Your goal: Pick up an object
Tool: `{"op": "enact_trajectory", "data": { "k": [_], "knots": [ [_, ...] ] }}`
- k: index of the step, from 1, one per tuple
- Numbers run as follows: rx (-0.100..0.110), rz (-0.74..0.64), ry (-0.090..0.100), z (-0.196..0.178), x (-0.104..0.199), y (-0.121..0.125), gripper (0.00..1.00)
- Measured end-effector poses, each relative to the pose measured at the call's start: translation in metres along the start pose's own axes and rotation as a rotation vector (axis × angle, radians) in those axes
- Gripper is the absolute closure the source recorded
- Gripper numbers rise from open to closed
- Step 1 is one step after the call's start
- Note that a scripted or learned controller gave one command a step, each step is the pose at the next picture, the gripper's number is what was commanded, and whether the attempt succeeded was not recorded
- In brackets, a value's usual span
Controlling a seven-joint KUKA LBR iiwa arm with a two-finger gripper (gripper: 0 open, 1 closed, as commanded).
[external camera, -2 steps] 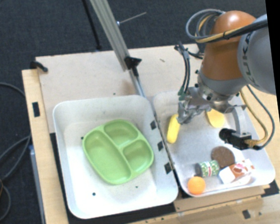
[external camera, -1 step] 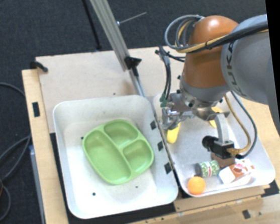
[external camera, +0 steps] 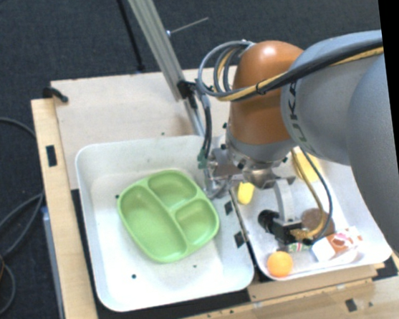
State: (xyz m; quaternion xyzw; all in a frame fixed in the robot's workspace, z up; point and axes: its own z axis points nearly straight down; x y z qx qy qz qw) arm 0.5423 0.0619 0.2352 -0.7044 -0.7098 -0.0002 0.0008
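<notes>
Glossy green 3-compartment plastic plate [external camera: 169,214] in L white bin [external camera: 112,274]. R bin [external camera: 321,266]: smooth orange ball [external camera: 280,263], small yellow lump [external camera: 245,193] by gripper [external camera: 249,179], whose open/closed state can't be told.

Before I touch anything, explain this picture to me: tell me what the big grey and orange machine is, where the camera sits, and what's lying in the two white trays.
The grey machine with the orange band is a robot arm, reaching in from the right. The single camera is fixed above the bench and looks down at a slant. The left bin holds a green divided plate. The right bin holds a small yellow piece, an orange ball, a brown round thing and a white-and-red carton. The arm's pincer is over the right bin, close to the yellow piece. The wrist hides it, so I cannot tell whether anything is held.
</notes>
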Motion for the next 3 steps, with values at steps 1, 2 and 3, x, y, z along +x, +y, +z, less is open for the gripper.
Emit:
{"op": "enact_trajectory", "data": {
  "k": [1, 2, 3],
  "knots": [
    [-0.003, 0.001, 0.000, -0.014, 0.027, -0.010, 1.00],
    [0.001, 0.007, -0.003, 0.005, 0.025, -0.008, 1.00],
    [-0.001, 0.007, -0.002, 0.004, 0.026, -0.008, 0.00]
  ]
}}
